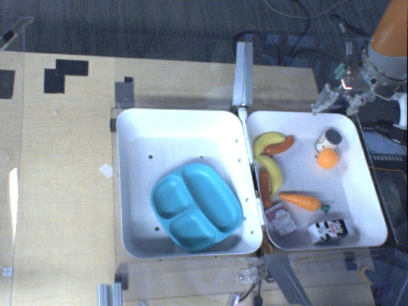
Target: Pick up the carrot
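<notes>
My jaws (336,99) hang above the far rim of the right-hand shallow white bin (376,199), at about one o'clock from that bin's middle, and they stand spread and released, with nothing between the fingers. My grey arm with its orange band (390,24) comes in from the upper right.

The long orange carrot with a small green tip (301,201) lies flat on the floor of the right bin, at about six o'clock from the bin's middle, its green end pointing toward three o'clock. It is well apart from my jaws. Just beside it at seven o'clock lies a small reddish printed packet (280,220), and at five o'clock a small black-and-white carton (330,230) lies on its side.

At nine o'clock in the same bin are two yellow bananas (270,158), with a brown sausage (279,146) resting across the upper one. At one o'clock an orange ball (327,160) touches a small dark-topped white cup (330,139).

The left-hand white bin (137,171) holds a blue three-compartment plastic plate (197,206). Both bins rest on the pale wooden surface (57,190).
</notes>
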Motion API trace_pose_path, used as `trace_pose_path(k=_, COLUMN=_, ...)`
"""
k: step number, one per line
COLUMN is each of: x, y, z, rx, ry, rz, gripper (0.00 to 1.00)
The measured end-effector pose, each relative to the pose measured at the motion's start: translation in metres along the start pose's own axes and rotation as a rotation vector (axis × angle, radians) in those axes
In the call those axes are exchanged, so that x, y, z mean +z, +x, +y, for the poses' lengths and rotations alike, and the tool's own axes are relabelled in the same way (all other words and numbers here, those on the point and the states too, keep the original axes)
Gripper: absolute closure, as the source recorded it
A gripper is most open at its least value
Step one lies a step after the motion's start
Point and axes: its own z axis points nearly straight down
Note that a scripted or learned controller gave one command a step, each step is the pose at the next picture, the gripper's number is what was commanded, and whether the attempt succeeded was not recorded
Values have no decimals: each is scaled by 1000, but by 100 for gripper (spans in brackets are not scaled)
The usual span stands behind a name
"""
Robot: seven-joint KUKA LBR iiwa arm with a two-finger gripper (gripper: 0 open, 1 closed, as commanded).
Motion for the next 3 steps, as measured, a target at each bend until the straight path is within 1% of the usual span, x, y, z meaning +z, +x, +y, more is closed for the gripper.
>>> trace_pose_path(k=1, x=99, y=-46, z=-23, rx=-47, ry=0, rz=-1, gripper=0)
trace_pose_path(k=2, x=161, y=-45, z=-69, rx=-113, ry=-6, rz=-1, gripper=0)
trace_pose_path(k=3, x=148, y=-44, z=-66, rx=-115, ry=-14, rz=-3, gripper=100)
